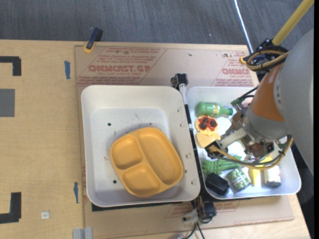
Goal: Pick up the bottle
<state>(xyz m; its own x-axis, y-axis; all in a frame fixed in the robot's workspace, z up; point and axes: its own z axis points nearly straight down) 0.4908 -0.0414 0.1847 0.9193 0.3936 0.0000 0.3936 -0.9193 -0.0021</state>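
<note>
Lying in the right bin [294,185]: one green bottle [213,109], several toys.

Two shallow white bins sit side by side on a cardboard sheet [149,59] printed with red lettering, which lies on the counter [35,133]. The left bin [94,108] holds a yellow divided plate [145,161] with three compartments, set toward its near side. The right bin [289,180] holds small clutter: a round toy with red spots [206,124], a tan piece [204,139] just below it, a black object [217,183] at the near edge, and a pale block [272,176]. Blue tape marks [67,69] dot the counter.
</note>
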